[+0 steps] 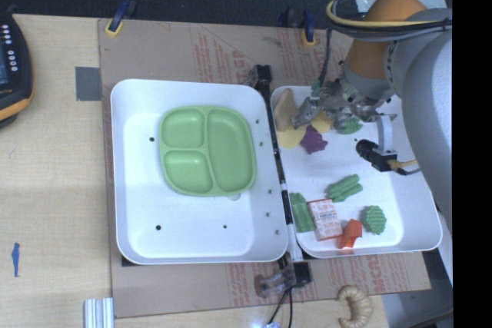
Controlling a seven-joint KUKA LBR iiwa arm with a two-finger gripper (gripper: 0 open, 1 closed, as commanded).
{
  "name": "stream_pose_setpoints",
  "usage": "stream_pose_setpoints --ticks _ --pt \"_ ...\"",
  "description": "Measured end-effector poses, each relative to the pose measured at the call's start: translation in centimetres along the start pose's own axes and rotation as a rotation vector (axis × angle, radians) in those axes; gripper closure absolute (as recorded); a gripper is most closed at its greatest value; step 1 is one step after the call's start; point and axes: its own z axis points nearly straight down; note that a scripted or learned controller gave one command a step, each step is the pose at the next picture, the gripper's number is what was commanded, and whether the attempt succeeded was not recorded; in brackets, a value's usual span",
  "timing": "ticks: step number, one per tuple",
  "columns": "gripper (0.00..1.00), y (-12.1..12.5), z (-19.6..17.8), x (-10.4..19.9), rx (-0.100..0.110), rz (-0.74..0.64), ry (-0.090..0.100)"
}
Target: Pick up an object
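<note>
My gripper [317, 110] is low over the far end of the right bin [419, 238]. It hangs above a yellow piece [289, 137] and a pale beige piece [283, 105], with a purple toy [312, 140] just in front of it. A small green piece [348, 125] lies right beside the gripper. I see nothing held. Nearer the front lie a green pickle-like toy [343, 187], a green strip [300, 213], a red-and-white packet [324, 217], an orange piece [350, 234] and a bumpy green toy [374, 219].
The left bin [134, 238] holds a green divided plate [207, 150]. A tan curled object [355, 305] lies on the bench in front of the right bin. A black-and-orange controller [11, 65] sits at the far left.
</note>
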Motion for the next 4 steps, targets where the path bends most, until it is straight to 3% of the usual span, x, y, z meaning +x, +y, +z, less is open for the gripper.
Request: stream_pose_setpoints --ticks 1,2,3,4 --pt "0.0 -0.1 -6.8 -6.8 -0.003 0.009 -0.004" --pt "0.0 -0.4 0.5 -8.7 0.008 0.004 -0.001" --pt "1.0 -0.3 -0.9 -8.6 0.006 -0.001 -0.001" --pt "1.0 -0.1 -6.3 -6.0 -0.001 0.003 0.0"
